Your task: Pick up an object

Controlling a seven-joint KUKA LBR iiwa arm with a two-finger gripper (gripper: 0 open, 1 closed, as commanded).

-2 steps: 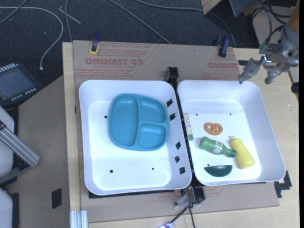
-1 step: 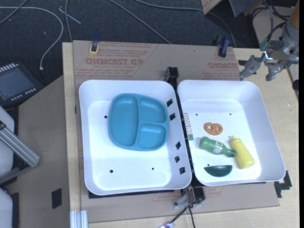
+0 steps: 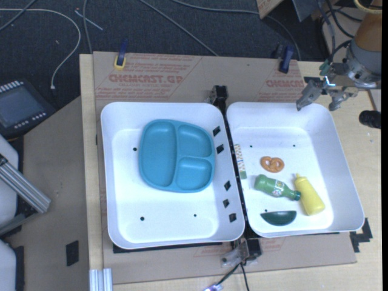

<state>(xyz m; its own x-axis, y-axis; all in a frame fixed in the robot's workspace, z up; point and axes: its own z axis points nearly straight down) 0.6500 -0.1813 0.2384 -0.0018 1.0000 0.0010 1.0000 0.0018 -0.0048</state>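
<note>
Nothing was picked yet: the gripper (image 3: 320, 97) hung spread and bare over the right bin's (image 3: 315, 126) far corner, well apart from the pretzel (image 3: 272, 163), bottles and bowl lying near its front.

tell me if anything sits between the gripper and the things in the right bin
Nothing visible does. The gripper hangs open and empty over the right bin's far corner. The pretzel, green bottle, yellow bottle and dark green bowl lie uncovered nearer the front, with bare bin floor between.
</note>
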